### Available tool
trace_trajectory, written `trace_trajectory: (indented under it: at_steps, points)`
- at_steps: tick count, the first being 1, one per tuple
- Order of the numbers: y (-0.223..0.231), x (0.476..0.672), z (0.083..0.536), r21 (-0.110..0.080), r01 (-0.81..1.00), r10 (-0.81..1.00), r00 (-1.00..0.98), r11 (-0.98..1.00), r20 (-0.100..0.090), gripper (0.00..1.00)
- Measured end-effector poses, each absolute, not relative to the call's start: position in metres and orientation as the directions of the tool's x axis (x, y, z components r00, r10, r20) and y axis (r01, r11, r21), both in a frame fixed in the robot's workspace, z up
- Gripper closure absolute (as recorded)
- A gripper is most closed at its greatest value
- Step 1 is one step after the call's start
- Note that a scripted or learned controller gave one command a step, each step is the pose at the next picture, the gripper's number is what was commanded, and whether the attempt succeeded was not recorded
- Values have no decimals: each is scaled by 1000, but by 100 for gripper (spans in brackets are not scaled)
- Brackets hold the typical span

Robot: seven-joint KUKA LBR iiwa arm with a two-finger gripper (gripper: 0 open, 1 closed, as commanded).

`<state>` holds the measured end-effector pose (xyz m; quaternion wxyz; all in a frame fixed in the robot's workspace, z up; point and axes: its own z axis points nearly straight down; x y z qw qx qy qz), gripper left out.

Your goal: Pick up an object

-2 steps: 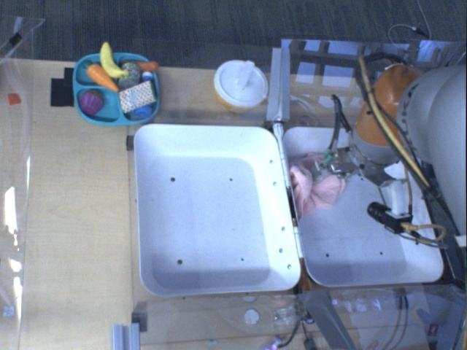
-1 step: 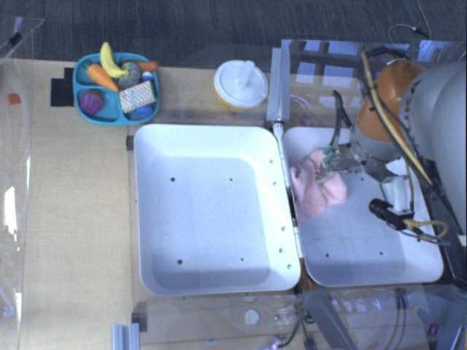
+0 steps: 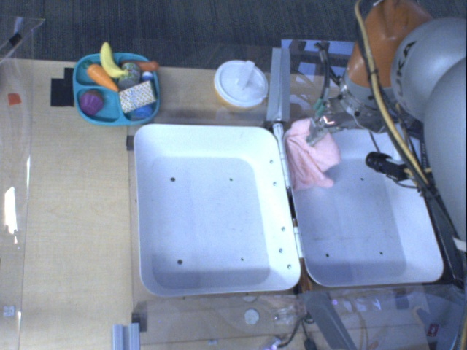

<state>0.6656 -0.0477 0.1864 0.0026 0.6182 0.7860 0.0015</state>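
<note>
A crumpled pink cloth (image 3: 312, 162) sits at the far left corner of the right bin (image 3: 372, 261), against the wall shared with the left bin. My gripper (image 3: 319, 131) comes in from the right and points down onto the cloth's top. Its fingers are pinched shut on a raised fold of the fabric, and the rest of the cloth hangs bunched below them. The grey arm with its orange band (image 3: 383, 28) fills the upper right and hides the far right corner of that bin.
The left bin (image 3: 211, 268) lies beside the right one. Behind the bins stand a white lidded bowl (image 3: 241, 84) and a blue tray of toy food (image 3: 117, 87). Black and yellow cables (image 3: 398, 168) trail over the right bin's right side.
</note>
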Motion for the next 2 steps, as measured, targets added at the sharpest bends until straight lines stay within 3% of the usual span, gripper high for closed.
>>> trace_trajectory:
  at_steps: [1,2]
  points:
    - [-98,670,226,5,973,973,-229,229,-3,100]
    - [-96,671,236,8,972,972,-236,236,-5,100]
